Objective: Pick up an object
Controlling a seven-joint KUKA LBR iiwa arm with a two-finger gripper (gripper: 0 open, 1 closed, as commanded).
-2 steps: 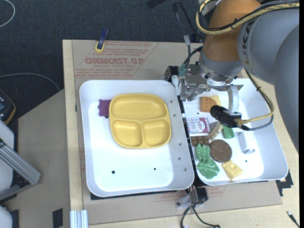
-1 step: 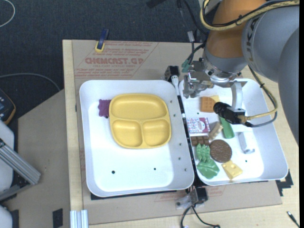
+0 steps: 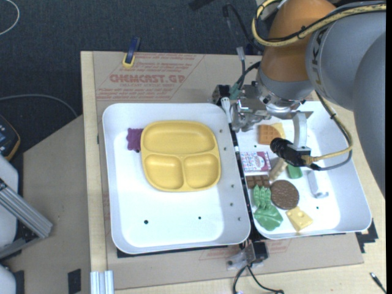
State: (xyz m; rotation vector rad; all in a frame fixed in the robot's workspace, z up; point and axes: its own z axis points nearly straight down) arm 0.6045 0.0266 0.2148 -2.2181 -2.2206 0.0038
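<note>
Orange-banded, the arm hangs low over the right bin [image 3: 343, 182], its gripper [image 3: 251, 116] by the bin's near-left corner; whether it is open or closed I cannot tell. Nothing looks lifted: the cracker [image 3: 270, 133], brown disc [image 3: 285, 194], green piece [image 3: 267, 208] and yellow wedge [image 3: 299, 218] lie in the bin. The pick seems not yet made
</note>
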